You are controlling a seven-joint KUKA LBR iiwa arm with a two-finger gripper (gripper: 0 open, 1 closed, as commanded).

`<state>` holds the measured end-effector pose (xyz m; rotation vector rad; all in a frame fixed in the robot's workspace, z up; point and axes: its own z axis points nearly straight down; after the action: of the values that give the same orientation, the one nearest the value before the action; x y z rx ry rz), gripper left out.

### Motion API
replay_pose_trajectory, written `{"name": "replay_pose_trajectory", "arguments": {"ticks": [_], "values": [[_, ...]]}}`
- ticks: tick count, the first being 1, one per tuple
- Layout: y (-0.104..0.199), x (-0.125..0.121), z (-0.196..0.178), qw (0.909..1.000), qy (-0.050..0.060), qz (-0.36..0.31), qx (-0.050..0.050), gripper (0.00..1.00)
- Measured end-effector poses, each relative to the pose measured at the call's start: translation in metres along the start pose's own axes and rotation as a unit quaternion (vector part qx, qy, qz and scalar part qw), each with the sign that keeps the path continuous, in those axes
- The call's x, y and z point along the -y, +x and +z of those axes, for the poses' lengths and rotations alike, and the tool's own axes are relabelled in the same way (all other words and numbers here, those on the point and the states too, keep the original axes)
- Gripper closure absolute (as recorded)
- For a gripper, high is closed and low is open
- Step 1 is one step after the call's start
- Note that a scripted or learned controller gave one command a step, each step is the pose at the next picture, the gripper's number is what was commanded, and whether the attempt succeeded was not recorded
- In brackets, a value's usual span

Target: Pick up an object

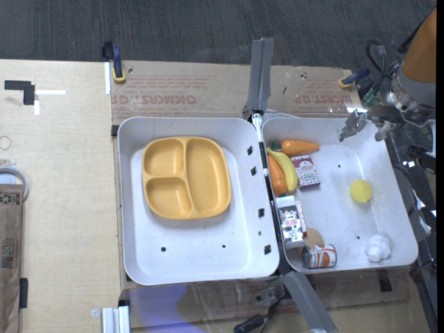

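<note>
Over on the left, the left bin holds a yellow divided plate. Beside it, the right bin carries a banana touching a carrot, a small can and a yellow ball (well apart from the rest). Above its far right corner hangs the gripper, fingers spread, grasping nothing.

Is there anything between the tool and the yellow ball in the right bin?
Nothing visible does. The tool is at the far right corner of the right bin, and the yellow ball lies alone on bare bin floor nearer the camera. The carrot, banana and small box lie off to the left.
</note>
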<state>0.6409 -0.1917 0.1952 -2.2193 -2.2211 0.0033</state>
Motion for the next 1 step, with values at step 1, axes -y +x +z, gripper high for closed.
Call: {"name": "replay_pose_trajectory", "arguments": {"ticks": [1], "values": [[0.0745, 0.0463, 0.0962, 0.9985, 0.000, -0.055, 0.000, 0.00]]}}
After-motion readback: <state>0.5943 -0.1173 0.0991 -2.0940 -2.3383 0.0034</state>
